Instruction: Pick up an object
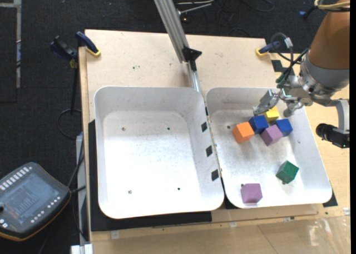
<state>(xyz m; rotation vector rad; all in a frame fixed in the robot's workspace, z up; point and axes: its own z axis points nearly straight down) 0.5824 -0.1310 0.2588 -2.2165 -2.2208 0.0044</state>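
**Fingers poised over a cluster of coloured cubes in the right bin**

Fingers (266, 103) of the gripper (272, 101) point down and to the left, toward the far part of the right bin (311, 161); whether they stand apart or together cannot be told from this view, and nothing is seen between them. Their tips lie just above a tight cluster of cubes. The grey arm (328, 41), with its orange band, enters from the right edge and slants down to the wrist.

Within the cluster, a yellow cube (272, 115) sits nearest the fingertips. A blue cube (259, 123) lies just beside it on the left, touching an orange cube (243, 132) farther left. A purple cube (271, 134) lies in front of the yellow one, with a second blue cube (284, 127) touching it on the right.

Two cubes lie apart from the cluster, nearer the bin's front edge: a green cube (287, 172) toward the right wall, tilted on the slope, and a second purple cube (251, 193) close to the front rim.

The left bin (105, 136) adjoins the right bin along the centre line, where dark clips (211, 150) mark the shared rims. Both bins rest on a pale wooden bench (139, 58). A slanted metal strut (169, 16) reaches the bench from the top, and a handheld control pendant (28, 200) lies at the lower left.
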